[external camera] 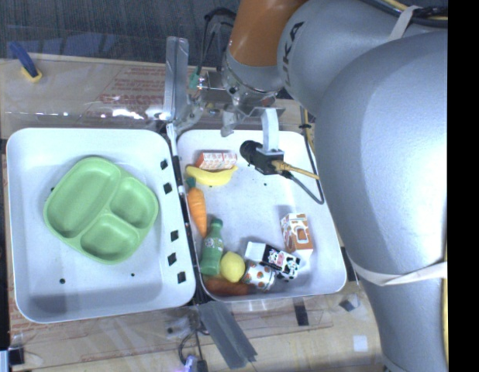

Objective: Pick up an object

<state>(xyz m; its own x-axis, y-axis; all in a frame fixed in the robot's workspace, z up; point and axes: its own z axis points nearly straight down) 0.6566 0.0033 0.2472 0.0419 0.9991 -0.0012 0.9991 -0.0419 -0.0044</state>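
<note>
A green divided plate [101, 208] lies in the left white bin [38, 301] on the bench [84, 76], alone there and a little left of the bin's middle. Across the divider, the right bin [317, 208] holds a cluster of small toy groceries: a small orange-and-white carton [216, 160] near the far wall, a yellow banana [211, 177] just beside it, an orange carrot [197, 211] along the left wall, a green bottle [212, 248] touching a yellow lemon [233, 266], a black-and-white box [274, 259] with a small patterned can [261, 277] at the near wall, and an orange-and-white carton [298, 232] standing apart to the right. The grey arm [379, 130] with its orange band [259, 22] reaches in from the right; its pincer [224, 111] hangs over the right bin's far edge, above the small carton, and whether it is wide or narrow cannot be told. Nothing is seen between its fingers.
</note>
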